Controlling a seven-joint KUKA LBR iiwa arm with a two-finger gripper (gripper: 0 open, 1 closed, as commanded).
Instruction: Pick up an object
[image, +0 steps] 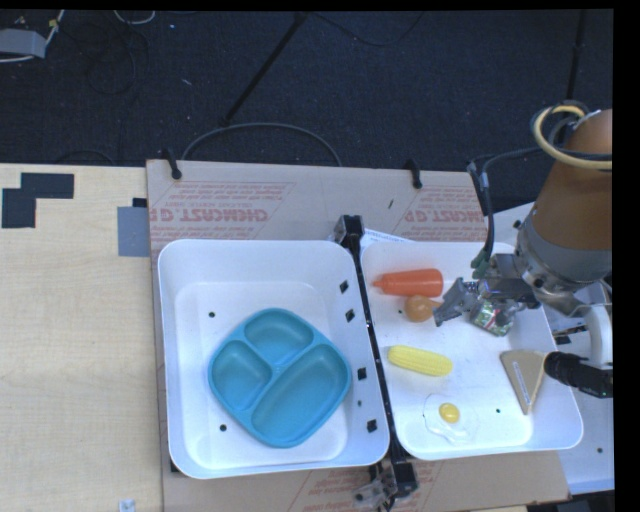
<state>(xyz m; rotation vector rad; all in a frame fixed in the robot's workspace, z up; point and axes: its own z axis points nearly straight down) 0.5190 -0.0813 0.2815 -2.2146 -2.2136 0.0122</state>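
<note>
Right bin (560, 430): carrot (408, 282) near the divider, small round orange fruit (419, 309) just below it, corn cob (419, 361), fried egg (447, 415) near the front rim, wedge (525, 376) at right. Bare floor mid-bin. Gripper (470, 300) beside the fruit; finger state indiscernible. Left bin (185, 300): blue divided plate (279, 376).

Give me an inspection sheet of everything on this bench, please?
Surface: two white bins, left bin, right bin, on a cardboard sheet.
Job's things: carrot, small round fruit, corn cob, fried egg, tan wedge, all in the right bin.
Clutter: blue divided plate in the left bin.
Grippers: tool low beside the round fruit.
Cables: yellow loop on the arm.
Surroundings: dark floor, wooden tabletop on the left.
</note>
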